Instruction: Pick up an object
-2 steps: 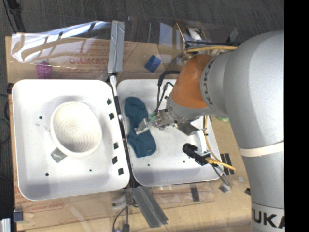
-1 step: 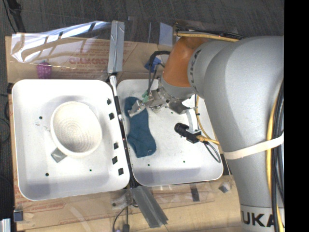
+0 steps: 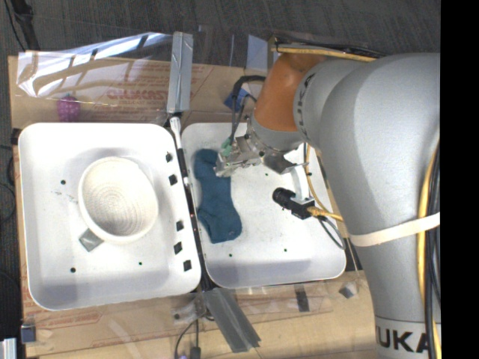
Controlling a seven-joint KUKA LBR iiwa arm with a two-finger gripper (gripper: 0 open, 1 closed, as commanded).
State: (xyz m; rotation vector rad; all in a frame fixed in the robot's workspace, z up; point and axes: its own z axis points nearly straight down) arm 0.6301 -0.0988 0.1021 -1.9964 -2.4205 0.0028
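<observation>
Item: blue cloth [image 3: 215, 199], lying crumpled along the left side of the right bin [image 3: 299, 264], beside the divider.

Gripper [image 3: 230, 163]: poised at the cloth's upper end.

Step in hand, as we judge it: descend onto a raised fold and close squarely before lifting.

Jaws: we cannot tell their opening; nothing visibly held.

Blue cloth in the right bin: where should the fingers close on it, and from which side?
Grip the blue cloth at its bunched lower end, probably from straight above. It lies flat and elongated beside the bin's left wall, so a side approach looks blocked there. The gripper sits near its upper end.
</observation>
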